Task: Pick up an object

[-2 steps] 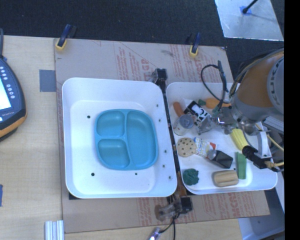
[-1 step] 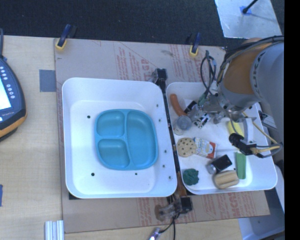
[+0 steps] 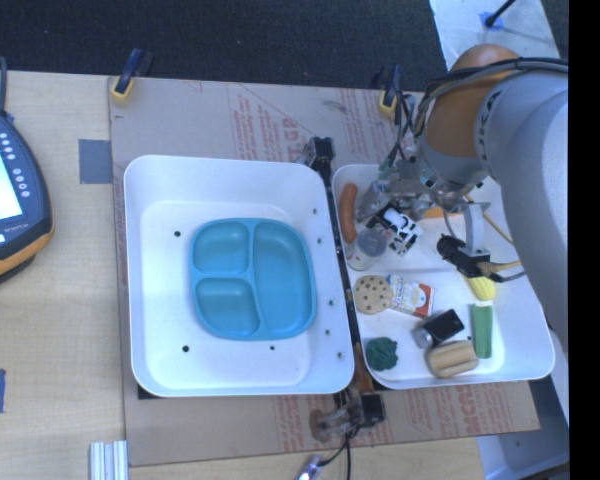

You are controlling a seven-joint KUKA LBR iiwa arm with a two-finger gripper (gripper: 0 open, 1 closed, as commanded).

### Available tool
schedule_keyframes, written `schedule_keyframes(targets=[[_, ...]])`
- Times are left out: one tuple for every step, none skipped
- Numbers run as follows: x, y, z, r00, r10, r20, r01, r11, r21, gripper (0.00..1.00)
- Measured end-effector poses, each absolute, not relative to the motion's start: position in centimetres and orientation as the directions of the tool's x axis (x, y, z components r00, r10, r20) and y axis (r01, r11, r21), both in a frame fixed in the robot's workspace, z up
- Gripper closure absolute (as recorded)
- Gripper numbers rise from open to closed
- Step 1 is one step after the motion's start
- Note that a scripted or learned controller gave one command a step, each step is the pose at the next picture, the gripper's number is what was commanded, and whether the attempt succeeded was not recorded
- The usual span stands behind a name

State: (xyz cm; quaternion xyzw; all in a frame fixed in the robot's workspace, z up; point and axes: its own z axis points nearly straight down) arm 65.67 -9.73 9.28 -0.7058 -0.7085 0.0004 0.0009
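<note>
Gripper point(image 3: 392, 230) hangs low over the back left part of the right bin point(image 3: 515, 368), among clutter; whether it is apart or together, I cannot tell, and nothing can be seen clamped in it.

Taking the right bin as the landmark and going left to right: far to its left lies a pendant point(image 3: 5, 203) on the bench. Just left of it, touching along the shared wall, sits the left bin point(image 3: 150, 268) with a blue tray point(image 3: 252, 278) inside. Within the right bin, a sausage point(image 3: 348, 213) lies along the left wall, a cookie point(image 3: 372, 293) sits near the middle left, and a green lump point(image 3: 382, 352) is at the front left. A bun point(image 3: 451, 358) rests at the front, with a green block point(image 3: 481, 330) just to its right.

Judging by the crowding under the tool, a clean pick calls for centring on one item, likely the sausage or whatever lies directly below, descending straight, and closing only once neighbours are clear of the tips.
</note>
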Motion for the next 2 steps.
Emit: schedule_keyframes(targets=[[65.8, -9.8, 10.5, -0.007, 1.000, 0.000, 1.000, 0.007, -0.001, 1.00], [60.4, -7.6, 19.2, -0.003, 1.000, 0.001, 1.000, 0.003, -0.003, 1.00]])
